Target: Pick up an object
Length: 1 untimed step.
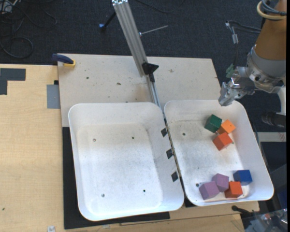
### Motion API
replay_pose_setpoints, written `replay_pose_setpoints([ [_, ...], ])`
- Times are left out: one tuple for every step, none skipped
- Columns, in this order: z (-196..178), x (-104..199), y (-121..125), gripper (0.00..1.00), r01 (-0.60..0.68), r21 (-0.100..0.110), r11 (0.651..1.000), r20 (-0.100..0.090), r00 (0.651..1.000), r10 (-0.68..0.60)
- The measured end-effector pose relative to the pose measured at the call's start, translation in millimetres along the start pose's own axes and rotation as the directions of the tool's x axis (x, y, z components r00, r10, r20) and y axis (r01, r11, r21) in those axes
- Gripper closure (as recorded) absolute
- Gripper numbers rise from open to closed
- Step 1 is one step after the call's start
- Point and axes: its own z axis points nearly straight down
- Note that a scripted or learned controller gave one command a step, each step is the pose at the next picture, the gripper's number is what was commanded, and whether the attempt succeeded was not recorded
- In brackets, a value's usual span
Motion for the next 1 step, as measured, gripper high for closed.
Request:
replay_pose_setpoints([
  [19.1, 58.0, -9.6, 1.00, 0.004, 0.008, 1.000, -0.003, 1.000, -0.004],
])
